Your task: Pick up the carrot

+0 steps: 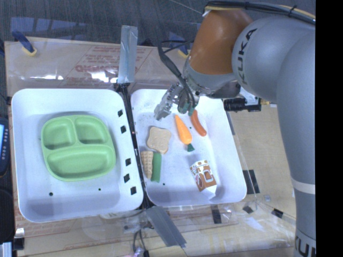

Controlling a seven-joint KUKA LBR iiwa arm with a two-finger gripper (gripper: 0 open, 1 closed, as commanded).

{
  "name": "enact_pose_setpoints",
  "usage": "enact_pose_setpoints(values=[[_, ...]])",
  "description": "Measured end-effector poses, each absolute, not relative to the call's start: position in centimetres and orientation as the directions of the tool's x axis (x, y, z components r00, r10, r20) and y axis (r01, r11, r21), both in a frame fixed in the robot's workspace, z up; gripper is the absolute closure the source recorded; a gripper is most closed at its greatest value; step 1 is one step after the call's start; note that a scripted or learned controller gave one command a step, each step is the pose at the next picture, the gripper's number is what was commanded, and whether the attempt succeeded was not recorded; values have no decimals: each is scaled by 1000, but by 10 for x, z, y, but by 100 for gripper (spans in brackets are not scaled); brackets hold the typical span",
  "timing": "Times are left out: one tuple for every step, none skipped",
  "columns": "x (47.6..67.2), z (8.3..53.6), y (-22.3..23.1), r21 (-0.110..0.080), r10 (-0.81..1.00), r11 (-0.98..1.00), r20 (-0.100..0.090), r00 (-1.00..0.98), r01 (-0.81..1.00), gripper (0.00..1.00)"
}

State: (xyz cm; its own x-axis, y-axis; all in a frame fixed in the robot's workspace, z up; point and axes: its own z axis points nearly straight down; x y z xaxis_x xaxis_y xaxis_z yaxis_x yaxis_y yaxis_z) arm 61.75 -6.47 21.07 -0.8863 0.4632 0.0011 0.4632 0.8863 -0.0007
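The carrot, orange with a small green stub at its near end, lies in the right bin near the middle, pointing away from me. My gripper hangs over the far part of that bin, just up and left of the carrot's tip. It is open, one finger to the left and the other beside the carrot's far end, with nothing between them. The carrot rests on the bin floor.
A reddish sausage lies right beside the carrot. A bread slice, a corn piece, a green stick and a snack packet share the right bin. The left bin holds a green divided plate.
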Motion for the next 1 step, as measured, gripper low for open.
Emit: enact_pose_setpoints(values=[[622, 216, -45, 0, -32, 999, -3, -999, -32, 100]])
